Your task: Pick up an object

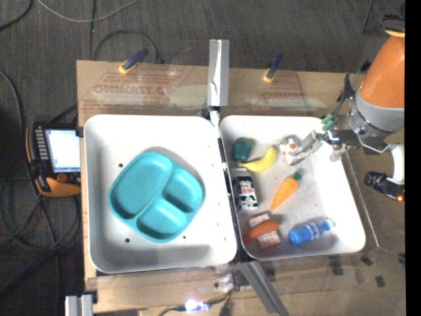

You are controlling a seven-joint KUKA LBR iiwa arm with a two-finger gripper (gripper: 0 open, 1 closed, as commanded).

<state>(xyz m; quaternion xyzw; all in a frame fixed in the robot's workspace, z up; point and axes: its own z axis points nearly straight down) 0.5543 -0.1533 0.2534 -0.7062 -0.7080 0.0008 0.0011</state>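
Two white bins: left holds a teal divided tray; right holds a banana, carrot and blue bottle, with the gripper, jaw state indiscernible, above its upper area.

Even overhead light, slightly soft

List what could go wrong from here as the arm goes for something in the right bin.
1. The gripper hangs over the bin's upper end, where a small white object, the banana and the carrot lie close together; closing there could nudge a neighbour instead of catching one.
2. The banana touches the dark green object, so lifting one may drag the other.
3. The blue bottle is round and could roll away.
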